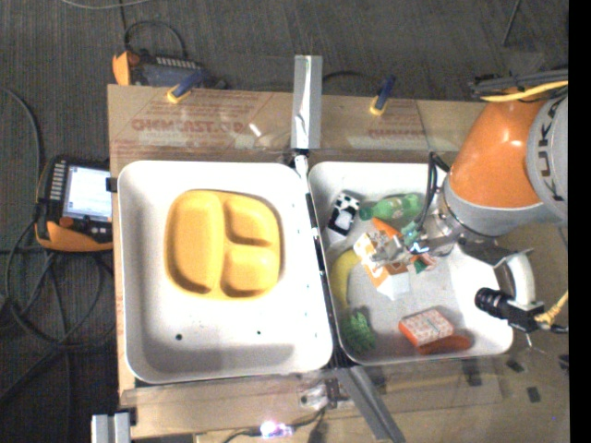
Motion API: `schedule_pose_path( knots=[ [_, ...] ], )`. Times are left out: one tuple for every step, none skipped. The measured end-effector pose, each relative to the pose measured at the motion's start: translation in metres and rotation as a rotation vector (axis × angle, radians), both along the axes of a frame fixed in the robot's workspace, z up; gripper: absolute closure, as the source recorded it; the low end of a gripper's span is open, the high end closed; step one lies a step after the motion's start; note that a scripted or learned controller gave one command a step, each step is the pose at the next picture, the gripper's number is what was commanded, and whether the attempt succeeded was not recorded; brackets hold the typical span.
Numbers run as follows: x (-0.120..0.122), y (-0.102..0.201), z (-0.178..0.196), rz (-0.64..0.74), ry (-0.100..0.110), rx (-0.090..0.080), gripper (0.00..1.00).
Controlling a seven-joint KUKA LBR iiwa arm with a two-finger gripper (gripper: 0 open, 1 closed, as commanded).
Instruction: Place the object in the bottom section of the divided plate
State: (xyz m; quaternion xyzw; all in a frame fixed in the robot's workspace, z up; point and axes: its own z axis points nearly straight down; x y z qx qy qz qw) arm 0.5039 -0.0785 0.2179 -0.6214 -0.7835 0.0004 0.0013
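**Overhead now: arm low over the right bin, plate alone in the left**

Counted: two white bins side by side, left bin [138, 340] and right bin [480, 340]. One yellow divided plate [223, 244], three sections, lying flat near the middle of the left bin. One grey arm [503, 160] with orange band, reaching in from the right over the right bin's upper half.

Right bin contents, one of each:
- black-and-white block [344, 212], upper left corner
- green bottle [392, 207], lying on its side along the top
- banana [343, 278], against the left wall
- broccoli-like green piece [358, 330], lower left
- red-orange box [428, 329], lower middle
- orange-and-white packet [383, 247], crumpled, at the centre

Gripper [416, 247] down among the clutter at the bin's centre, just right of the orange-and-white packet and seemingly touching it. Jaw opening hidden by wrist and clutter; cannot tell how wide, nor whether anything sits between. Packet just beside the tool on its left; banana and block a little further left; red-orange box below, apart. Plate well apart from the tool, across the divider between the bins.
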Motion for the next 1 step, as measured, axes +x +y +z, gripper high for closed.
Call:
schedule_pose_path(
  knots=[
    [-0.0165,0.0852,0.0399,0.171,-0.001,-0.002,1.00]
  ],
)
